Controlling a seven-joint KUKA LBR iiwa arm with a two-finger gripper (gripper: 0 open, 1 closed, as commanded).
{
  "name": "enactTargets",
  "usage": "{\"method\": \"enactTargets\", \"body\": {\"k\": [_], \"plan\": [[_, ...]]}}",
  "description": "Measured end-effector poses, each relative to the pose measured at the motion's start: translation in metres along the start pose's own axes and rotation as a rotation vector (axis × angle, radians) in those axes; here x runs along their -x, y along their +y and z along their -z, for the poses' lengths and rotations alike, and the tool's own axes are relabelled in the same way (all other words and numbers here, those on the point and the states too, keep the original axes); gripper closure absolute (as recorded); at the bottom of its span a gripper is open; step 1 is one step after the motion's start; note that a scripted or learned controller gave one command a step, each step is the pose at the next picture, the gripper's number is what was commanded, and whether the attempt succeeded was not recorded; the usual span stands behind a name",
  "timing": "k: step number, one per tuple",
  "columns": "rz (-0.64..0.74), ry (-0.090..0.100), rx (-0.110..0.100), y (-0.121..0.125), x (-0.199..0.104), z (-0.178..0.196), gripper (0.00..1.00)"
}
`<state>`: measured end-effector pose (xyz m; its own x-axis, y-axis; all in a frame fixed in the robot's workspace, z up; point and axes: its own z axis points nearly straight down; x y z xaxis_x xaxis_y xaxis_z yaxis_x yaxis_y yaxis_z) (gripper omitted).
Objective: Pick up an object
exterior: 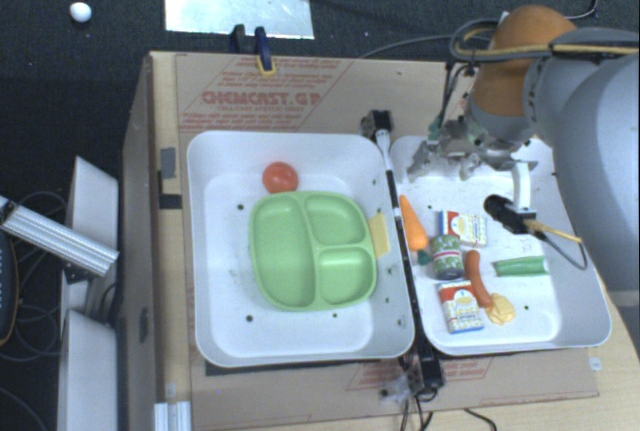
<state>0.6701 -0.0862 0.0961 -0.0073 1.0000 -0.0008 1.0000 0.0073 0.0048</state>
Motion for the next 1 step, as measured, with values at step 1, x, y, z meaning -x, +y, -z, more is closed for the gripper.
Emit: {"method": "enactTargets", "body": {"k": [1], "plan": [[-0.003,0.000,-0.003,-0.0012,-0.0005,-0.0112,0.00]]}}
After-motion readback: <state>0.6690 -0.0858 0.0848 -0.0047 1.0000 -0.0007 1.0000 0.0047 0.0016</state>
